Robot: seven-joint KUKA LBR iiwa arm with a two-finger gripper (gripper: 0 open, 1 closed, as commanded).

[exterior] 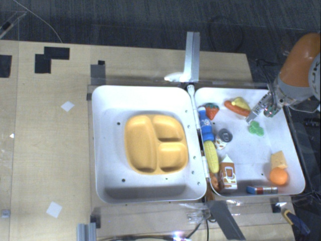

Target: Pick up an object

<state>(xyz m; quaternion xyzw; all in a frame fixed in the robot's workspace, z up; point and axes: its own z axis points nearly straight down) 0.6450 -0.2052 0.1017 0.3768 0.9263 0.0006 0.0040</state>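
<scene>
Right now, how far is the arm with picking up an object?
Done: the gripper has reached the right bin, low near the green toy and the orange-and-yellow toy. In hand: I see nothing between its fingers. Left: closing on one object and lifting it. The yellow tray in the left bin lies untouched.

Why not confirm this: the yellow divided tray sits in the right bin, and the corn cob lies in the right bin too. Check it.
Wrong on one count. The camera view shows the yellow divided tray in the left bin, not the right one. The corn cob does lie in the right bin, along its left wall.
</scene>
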